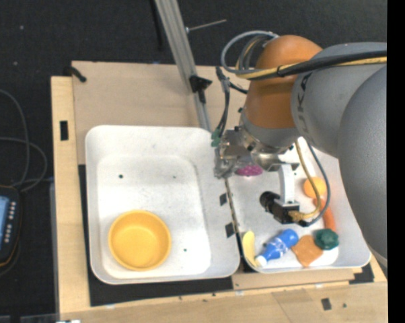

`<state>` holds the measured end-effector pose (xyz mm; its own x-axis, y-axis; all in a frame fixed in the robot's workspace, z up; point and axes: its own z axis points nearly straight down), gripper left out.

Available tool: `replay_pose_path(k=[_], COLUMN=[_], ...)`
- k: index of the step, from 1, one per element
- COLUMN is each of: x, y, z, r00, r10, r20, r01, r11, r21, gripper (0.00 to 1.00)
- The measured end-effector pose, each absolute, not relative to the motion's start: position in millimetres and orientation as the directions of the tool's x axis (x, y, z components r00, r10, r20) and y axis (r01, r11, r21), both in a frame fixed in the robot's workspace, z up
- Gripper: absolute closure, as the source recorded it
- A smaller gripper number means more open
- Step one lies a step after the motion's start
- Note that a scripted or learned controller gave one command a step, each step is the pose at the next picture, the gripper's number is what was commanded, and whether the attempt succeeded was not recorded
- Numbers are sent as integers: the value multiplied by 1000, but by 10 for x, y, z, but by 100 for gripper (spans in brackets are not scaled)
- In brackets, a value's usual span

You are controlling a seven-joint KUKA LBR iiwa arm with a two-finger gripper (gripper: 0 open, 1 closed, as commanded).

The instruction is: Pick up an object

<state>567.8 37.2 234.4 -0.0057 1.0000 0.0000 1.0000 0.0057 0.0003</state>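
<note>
My gripper [225, 161] hangs over the left edge of the right bin [347, 258], close to the divide between the two bins. A small magenta thing [249, 171] shows just to the right of the gripper, partly hidden beneath the wrist; whether it is held I cannot tell. Along the right bin's front lie a yellow banana-like piece [247, 241], a blue and white bottle [278, 245], an orange block [308, 251] and a green thing [327, 238]. The bulky grey and orange arm covers most of the right bin's back.
A yellow bowl [139, 239] sits in the front left of the left bin [149, 147]. An orange carrot-like piece [329, 218] and a yellow-orange thing [311, 188] lie by the right bin's right side. A slanted metal rail [182, 52] rises behind the bins.
</note>
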Motion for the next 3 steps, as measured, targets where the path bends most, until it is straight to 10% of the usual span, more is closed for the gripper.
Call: replay_pose_path(k=[2, 3], x=[5917, 5914], y=[869, 868], z=[2409, 2414], r00=[-3, -5], r10=[1000, 1000], r20=[-3, -3], r01=[1000, 1000], r11=[3, 5], r21=[1, 1], gripper=[100, 0])
